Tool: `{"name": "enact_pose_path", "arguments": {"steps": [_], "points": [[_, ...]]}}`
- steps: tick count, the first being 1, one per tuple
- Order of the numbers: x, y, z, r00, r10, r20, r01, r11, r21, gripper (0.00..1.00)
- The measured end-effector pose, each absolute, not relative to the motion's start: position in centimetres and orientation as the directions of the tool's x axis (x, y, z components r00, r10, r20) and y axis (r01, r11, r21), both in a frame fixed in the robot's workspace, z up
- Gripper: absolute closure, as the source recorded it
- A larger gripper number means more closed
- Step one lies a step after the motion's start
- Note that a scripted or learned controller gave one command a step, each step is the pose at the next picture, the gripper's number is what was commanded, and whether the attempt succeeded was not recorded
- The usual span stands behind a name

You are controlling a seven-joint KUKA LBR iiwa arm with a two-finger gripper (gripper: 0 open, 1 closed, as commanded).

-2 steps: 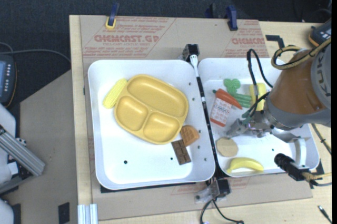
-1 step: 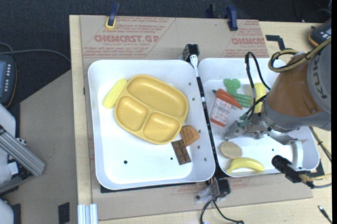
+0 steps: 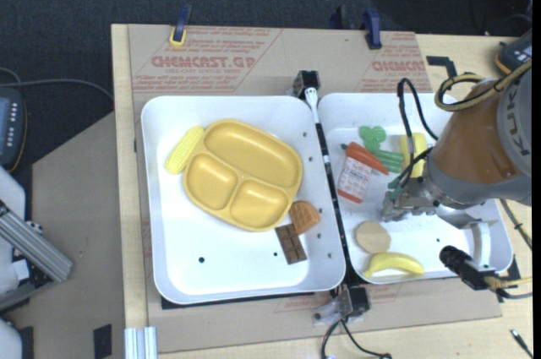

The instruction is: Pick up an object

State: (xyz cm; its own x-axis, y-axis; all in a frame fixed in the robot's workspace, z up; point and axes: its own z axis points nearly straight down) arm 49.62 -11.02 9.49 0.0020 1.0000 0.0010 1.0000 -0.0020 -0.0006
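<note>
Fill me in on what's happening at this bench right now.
A grey and orange arm reaches in from the right over the right bin, with its gripper low among the toy food there. Near it lie a red and white packet, a green piece, a round tan piece and a banana. Nothing can be seen held. The left bin holds a yellow divided plate, a corn cob, a brown bar and a small orange-brown piece.

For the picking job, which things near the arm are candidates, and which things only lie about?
Candidates, right bin, near the pincer:
white packet
round beige piece
banana
green toy

Lying about, left bin:
yellow divided plate
corn cob
chocolate bar
</note>
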Motion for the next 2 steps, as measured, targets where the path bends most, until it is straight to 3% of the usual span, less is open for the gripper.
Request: {"name": "enact_pose_path", "arguments": {"steps": [2], "points": [[49.1, -10.2, 18.5, -0.001, 1.0, -0.001, 1.0, 0.001, 0.005, 1.0]]}}
